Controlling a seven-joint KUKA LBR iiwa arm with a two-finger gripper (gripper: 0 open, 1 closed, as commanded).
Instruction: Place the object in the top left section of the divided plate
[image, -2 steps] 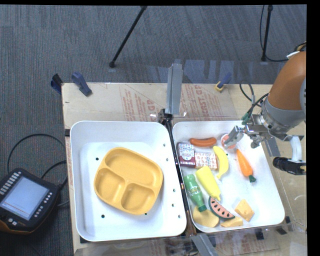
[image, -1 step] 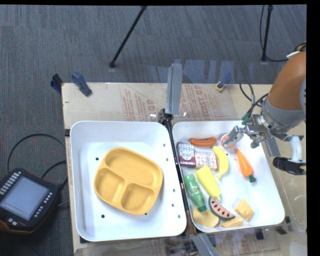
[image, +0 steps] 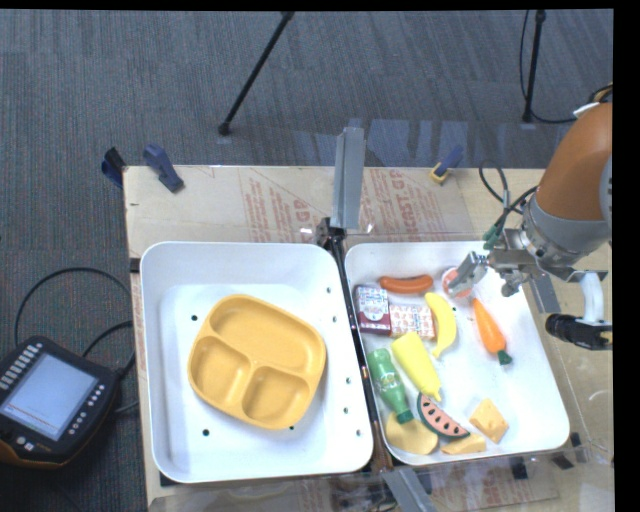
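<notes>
Two bins stand side by side on the bench (image: 250, 205). In the left bin (image: 160, 330) lies the divided plate (image: 258, 360), near the middle. The right bin (image: 535, 375) holds many toy foods. The sausage (image: 406, 284) lies at the back, and the packet (image: 392, 312) just in front of it. The banana (image: 442, 322) is right of the packet, and the carrot (image: 489, 328) further right. The bottle (image: 388, 382) and the corn (image: 417, 364) lie side by side below the packet. The watermelon slice (image: 440, 417) and the cheese wedge (image: 489, 421) are at the front. The gripper (image: 487, 270) hangs over the back right part of this bin, behind the carrot. A handheld screen unit (image: 45, 395) lies on the floor left of the bench.
</notes>
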